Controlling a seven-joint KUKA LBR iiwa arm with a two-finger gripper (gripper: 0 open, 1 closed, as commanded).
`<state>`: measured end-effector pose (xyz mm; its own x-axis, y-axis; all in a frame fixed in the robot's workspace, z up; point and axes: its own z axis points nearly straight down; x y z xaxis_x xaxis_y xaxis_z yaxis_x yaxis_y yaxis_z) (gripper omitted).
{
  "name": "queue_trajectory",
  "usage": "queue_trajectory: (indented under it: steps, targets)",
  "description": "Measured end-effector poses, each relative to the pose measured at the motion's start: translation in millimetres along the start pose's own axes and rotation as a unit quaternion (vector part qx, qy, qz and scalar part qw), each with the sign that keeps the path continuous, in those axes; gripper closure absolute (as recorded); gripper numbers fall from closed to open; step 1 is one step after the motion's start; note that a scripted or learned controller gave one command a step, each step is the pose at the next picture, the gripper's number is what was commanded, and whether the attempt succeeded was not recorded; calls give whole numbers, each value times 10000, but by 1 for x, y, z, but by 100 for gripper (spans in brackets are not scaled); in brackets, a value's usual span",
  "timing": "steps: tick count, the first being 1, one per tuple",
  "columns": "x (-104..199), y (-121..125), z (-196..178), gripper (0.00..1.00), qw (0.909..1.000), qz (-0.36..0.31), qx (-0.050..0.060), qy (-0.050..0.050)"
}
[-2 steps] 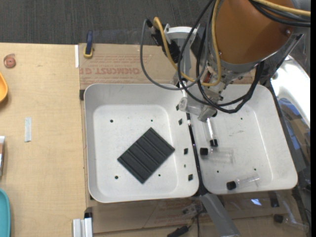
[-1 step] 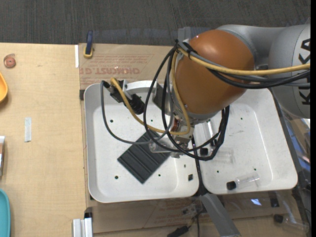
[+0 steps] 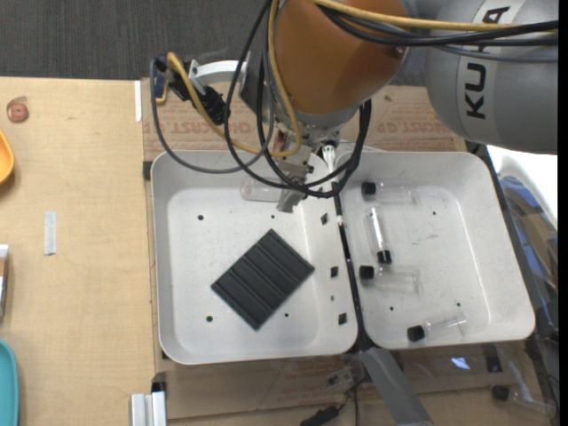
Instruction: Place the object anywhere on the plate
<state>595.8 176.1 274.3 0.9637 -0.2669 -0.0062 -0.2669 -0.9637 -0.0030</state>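
Reaching from the upper right, the arm [image 3: 461,51] hangs its end effector [image 3: 297,185] over the left bin [image 3: 177,327], apparently gripping a clear vial [image 3: 266,191]. The dark ribbed plate [image 3: 263,278] lies mid-frame. Vials look light, slick, brittle; grip mid-barrel.

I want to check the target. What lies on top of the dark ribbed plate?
Nothing lies on the dark ribbed rectangular plate; its whole top shows. What is under it is covered.

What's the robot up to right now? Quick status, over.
Gripper low over left bin, near its back wall. Clear tube right at its tip, grasp unconfirmed. Dark ribbed plate lies bare ahead. More capped tubes wait in right bin.
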Motion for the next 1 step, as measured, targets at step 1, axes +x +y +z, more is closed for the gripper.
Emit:
queue_trajectory:
  steps: [1]
  targets:
    - [-73, 41, -88, 100, 9999, -129, 1, 6]
